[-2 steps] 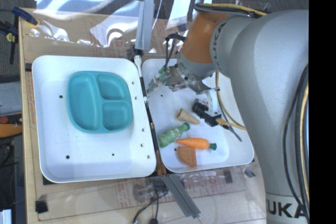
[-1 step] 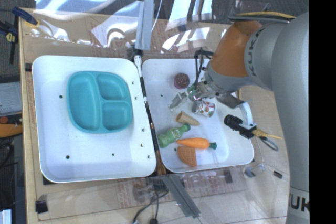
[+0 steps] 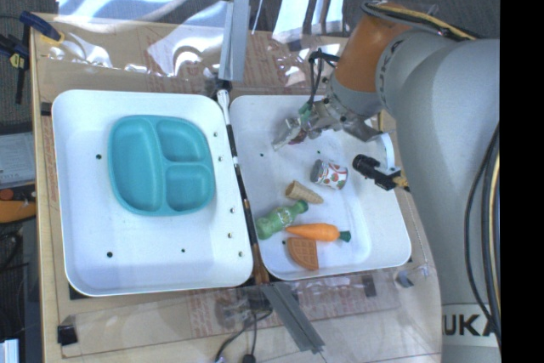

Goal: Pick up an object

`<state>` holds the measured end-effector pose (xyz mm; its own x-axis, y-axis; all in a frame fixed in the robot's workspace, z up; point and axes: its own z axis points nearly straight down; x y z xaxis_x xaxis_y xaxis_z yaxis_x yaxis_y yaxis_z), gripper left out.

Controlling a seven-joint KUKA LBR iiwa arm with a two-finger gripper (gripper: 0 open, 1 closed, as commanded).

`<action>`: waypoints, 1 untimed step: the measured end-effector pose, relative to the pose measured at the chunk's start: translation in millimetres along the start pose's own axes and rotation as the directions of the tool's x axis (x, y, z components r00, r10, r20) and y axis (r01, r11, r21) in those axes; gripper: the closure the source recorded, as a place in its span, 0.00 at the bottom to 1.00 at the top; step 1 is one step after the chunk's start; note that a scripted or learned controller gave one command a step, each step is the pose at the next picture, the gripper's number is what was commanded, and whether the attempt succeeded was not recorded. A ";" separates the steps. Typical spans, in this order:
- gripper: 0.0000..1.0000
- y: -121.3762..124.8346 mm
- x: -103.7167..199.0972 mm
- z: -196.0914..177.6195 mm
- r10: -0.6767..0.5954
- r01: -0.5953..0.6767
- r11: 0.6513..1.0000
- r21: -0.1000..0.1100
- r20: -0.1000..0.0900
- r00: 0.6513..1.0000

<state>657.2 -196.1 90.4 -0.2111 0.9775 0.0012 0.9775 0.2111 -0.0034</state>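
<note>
Our gripper (image 3: 291, 132) hung above the can (image 3: 330, 174), jaw state unclear to us, nothing picked up yet.

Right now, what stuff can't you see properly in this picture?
- The gripper: too small and blurry in the camera view to tell whether its fingers are open or shut, or whether they hold anything.
- The right bin: its far right side is covered by the grey arm.
- The small can: its label is too tiny to read.
- The brown piece under the carrot: the carrot covers its top edge.
</note>
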 end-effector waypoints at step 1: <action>1.00 1.5 1.6 -9.7 -0.007 0.007 1.000 0.001 -0.001 1.000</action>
<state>658.3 -194.2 100.1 -0.2183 0.9759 0.0018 0.9759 0.2183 -0.0043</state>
